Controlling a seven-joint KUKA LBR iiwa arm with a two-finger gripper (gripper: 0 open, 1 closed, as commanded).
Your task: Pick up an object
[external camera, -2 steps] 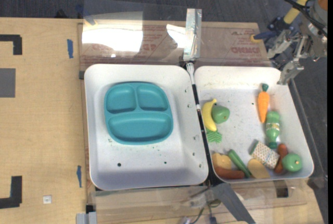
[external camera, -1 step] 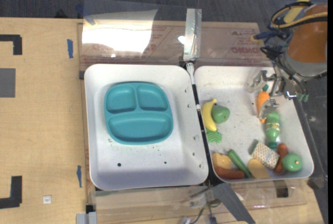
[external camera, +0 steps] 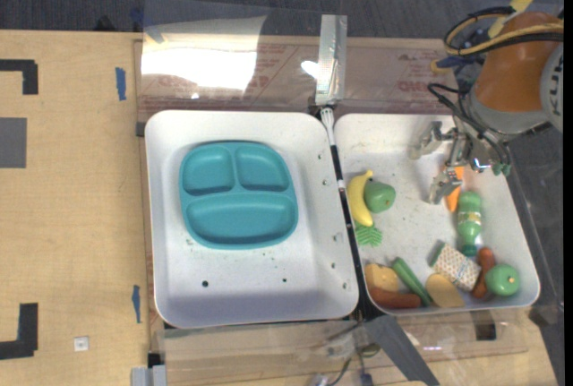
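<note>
Camera view: gripper point(external camera: 445, 162) hung over right bin point(external camera: 394, 135), upper part, fingers spread open, nothing seen between them. Toy food lay below: banana point(external camera: 359, 199) touching green pear point(external camera: 380, 196), green bottle point(external camera: 469, 223), green apple point(external camera: 503, 278) in near corner. Left bin point(external camera: 170, 142) bore teal divided tray point(external camera: 238, 194).

Bright, even light; glare on the clear panel point(external camera: 210, 62).
</note>
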